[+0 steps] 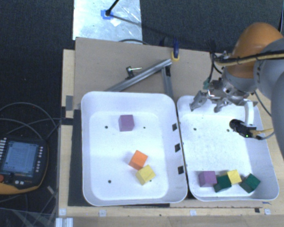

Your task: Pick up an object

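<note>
Gripper (210,104): two-finger metal tool on the grey arm with the orange band (256,40); positioned over the far edge of the right shallow white bin (261,156); fingers spread apart with nothing between them.
Left shallow white bin (89,146): contains three cubes, listed below.
Purple cube (126,122): far half of the left bin, standing alone, well apart from the other two.
Orange cube (138,159): near half of the left bin, toward its right side.
Yellow cube (146,174): just beside the orange cube on the near side, touching or almost touching it.
Right bin contents: four cubes in a row along the near wall, well apart from the gripper.
Lilac cube (207,178): left end of the row.
Dark green cube (222,182): touching the lilac cube.
Small yellow cube (234,176): next along, against the dark green cube.
Second dark green cube (250,182): right end of the row.
Handheld control pendant (15,165): on the dark floor left of the bench, cables attached.
</note>
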### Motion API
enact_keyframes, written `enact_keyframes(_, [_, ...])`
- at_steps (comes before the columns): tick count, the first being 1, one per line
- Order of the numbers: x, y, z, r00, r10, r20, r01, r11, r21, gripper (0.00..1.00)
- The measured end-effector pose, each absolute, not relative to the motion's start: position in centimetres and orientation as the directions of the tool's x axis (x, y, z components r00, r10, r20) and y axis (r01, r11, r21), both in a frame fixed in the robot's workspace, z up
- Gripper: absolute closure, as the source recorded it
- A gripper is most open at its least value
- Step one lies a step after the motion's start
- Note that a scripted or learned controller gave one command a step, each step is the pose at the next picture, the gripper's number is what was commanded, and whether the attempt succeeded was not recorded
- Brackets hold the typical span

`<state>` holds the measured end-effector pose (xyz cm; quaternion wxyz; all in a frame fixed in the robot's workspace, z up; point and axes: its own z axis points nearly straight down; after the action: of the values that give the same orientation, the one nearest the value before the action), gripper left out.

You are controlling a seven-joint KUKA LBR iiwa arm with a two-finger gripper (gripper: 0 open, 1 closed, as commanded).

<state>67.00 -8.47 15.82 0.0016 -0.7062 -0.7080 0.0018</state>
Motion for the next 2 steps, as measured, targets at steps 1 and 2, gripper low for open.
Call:
enact_keyframes(1, [66.0, -8.7, 10.9, -0.002, 1.0, 0.0, 1.0, 0.002, -0.003, 0.0])
enact_keyframes(2, [66.3, -8.7, 12.4, -0.005, 1.0, 0.0, 1.0, 0.005, 0.005, 1.0])
